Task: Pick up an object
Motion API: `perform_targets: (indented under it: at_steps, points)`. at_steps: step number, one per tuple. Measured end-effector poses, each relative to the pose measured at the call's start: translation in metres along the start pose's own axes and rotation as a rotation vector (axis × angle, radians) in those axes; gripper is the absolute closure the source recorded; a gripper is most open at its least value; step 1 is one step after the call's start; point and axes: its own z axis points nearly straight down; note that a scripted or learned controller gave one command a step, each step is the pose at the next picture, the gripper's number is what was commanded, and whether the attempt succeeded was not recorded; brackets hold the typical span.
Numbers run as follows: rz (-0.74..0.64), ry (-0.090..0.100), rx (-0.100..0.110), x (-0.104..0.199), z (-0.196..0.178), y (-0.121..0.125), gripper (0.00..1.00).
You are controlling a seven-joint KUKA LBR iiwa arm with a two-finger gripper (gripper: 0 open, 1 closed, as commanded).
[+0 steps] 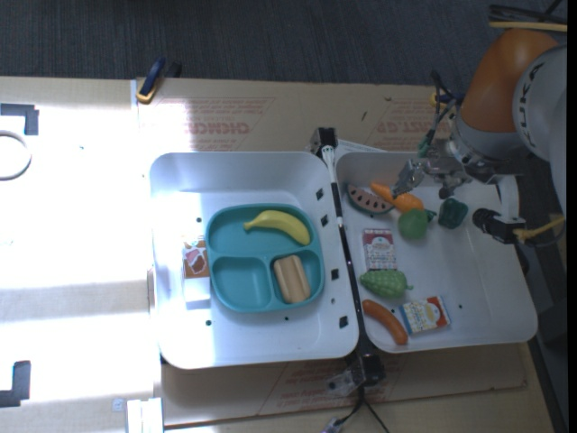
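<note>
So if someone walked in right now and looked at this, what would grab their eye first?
Probably the teal tray in the left bin, with a yellow banana in its top compartment and a bun at lower right. Then the arm's orange band at upper right, its gripper above the toy food scattered in the right bin.

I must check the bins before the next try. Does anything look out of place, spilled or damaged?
Nothing stands out. The teal divided plastic tray lies flat in the left white bin, holding a yellow toy banana and a tan bread roll. The other toys lie loose in the right white bin, none visibly broken.
</note>
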Motion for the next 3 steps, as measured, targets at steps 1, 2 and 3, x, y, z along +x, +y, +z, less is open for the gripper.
perform_targets:
  at_steps: [1,2,3]
  points:
    - [0.001,-0.005,-0.009,0.023,0.045,-0.014,0.0]
    - [0.006,-0.008,-0.011,0.021,0.034,-0.014,1.0]
    - [0.003,-0.001,-0.002,-0.016,-0.068,0.019,1.0]
